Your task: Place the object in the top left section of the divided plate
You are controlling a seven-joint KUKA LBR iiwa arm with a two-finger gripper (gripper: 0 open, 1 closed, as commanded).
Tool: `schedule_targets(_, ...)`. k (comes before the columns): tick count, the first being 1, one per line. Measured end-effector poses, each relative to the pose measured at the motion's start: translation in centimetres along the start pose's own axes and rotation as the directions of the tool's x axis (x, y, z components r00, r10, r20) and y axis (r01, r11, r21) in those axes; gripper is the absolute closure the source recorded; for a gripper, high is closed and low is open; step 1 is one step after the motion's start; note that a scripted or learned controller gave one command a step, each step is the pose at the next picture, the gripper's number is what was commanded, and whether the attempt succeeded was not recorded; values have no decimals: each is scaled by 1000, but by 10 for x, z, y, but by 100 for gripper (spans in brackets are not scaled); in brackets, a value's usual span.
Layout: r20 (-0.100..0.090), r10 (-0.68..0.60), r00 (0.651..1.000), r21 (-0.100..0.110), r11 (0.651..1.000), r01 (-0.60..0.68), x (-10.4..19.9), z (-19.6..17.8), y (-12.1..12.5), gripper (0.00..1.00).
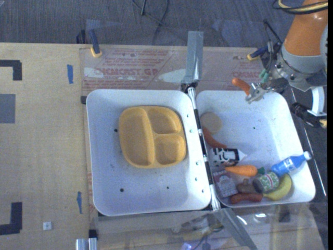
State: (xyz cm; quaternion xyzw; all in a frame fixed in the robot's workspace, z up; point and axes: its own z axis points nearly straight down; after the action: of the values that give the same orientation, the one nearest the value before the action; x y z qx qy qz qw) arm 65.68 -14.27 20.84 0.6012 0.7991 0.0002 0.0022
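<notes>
Two white bins sit side by side on the bench: left bin (99, 191) and right bin (270, 124).

- Left bin: yellow divided plate (152, 136), lying flat, nothing on it. It has one long section on the view's left and two smaller ones on its right. The target is taken to be the upper end of the left side.
- Right bin: clutter heaped along the near edge, with a toy carrot (242, 170), blue bottle (289, 164), banana (281, 189) and green can (266, 181). A tan disc (210, 122) lies apart, near the divider.
- Hand (255, 92): at the far rim of the right bin, below the orange-banded arm (307, 30).
- A small orange piece (240, 83) shows just beside the hand on the view's left, at or over the bin's far rim. This is likely the task's thing.
- I cannot tell whether the hand is apart or clamped on the piece; the detail is too small.

Handling, as a judgement:
- The orange piece looks like a small toy food item: light, rigid or slightly rubbery, not fragile.
- Its smooth, tapered form would tend to squirt out of a grip near the narrow end.
- The best hold is across the thick middle, at right angles to its length.
- It may roll on release, so a low drop inside the section wall is safer.
</notes>
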Motion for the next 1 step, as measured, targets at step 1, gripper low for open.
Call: schedule_targets(1, -3, -134, 991, 1, 991, 134, 53, 41, -24, 100)
